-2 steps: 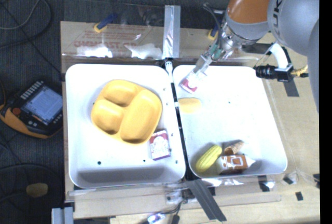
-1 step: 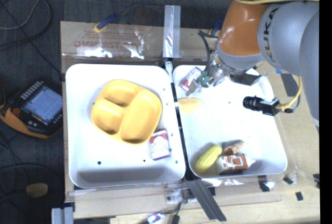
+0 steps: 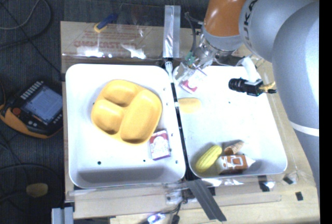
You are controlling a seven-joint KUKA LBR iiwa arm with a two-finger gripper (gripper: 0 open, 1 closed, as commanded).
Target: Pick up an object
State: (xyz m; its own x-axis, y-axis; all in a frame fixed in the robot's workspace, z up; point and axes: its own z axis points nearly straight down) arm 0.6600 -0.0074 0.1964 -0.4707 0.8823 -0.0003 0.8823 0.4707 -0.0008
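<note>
pink-white packet (image 3: 188, 84) hangs at the right bin's (image 3: 259, 129) far-left edge, pinched in the claw (image 3: 189, 70).

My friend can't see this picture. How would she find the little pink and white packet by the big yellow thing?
Look in the left bin. A big yellow lump sits there, and the packet touches its lower right edge. It is small, flat, pink and white.

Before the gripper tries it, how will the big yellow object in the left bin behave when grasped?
The big yellow object looks puffy and rounded, so it is probably soft and light. Its smooth lobes seem wider than the gripper, so fingers may slip off.
</note>
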